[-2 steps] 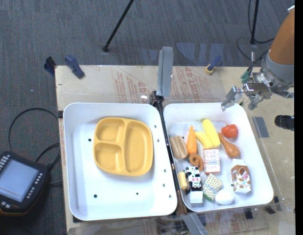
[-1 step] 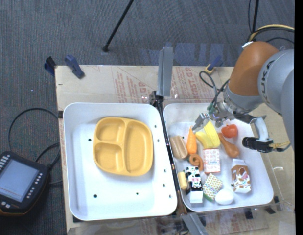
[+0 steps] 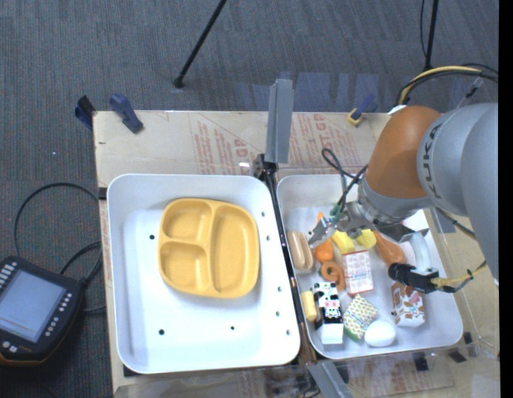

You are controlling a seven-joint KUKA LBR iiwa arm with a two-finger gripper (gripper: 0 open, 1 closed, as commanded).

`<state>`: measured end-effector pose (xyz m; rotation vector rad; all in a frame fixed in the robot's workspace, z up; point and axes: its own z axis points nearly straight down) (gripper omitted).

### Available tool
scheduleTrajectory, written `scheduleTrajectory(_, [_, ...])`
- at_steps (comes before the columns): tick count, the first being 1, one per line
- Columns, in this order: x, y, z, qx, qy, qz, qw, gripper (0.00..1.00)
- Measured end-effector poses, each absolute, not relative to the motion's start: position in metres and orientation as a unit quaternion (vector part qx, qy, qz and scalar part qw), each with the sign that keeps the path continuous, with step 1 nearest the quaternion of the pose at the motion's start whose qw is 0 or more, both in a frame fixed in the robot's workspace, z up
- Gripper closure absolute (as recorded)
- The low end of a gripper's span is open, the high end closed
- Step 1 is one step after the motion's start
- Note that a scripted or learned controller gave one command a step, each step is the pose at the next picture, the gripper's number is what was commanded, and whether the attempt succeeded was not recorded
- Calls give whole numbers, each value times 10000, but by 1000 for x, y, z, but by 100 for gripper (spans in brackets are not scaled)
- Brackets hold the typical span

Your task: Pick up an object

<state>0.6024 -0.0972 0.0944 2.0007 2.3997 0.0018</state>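
The brown cardboard-topped desk (image 3: 198, 139) carries two shallow white plastic bins. The left bin (image 3: 132, 322) holds a yellow three-compartment plastic tray (image 3: 210, 247). The grey arm's end effector (image 3: 335, 222) sits low in the right bin (image 3: 442, 322), above small toy foods: a hot dog bun (image 3: 301, 250), a pink carton (image 3: 358, 272) and a white egg (image 3: 379, 332). How wide its grasp stands, I cannot tell.

Small toy foods (image 3: 349, 284) lie jumbled together in the right bin (image 3: 445, 332), near its left wall.
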Motion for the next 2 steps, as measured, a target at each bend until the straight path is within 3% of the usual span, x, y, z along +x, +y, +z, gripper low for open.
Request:
scheduleTrajectory(1, [600, -91, 97, 6400, 7684, 2, -6, 100])
scheduleTrajectory(2, [619, -59, 217, 7322, 6811, 13, 10, 100])
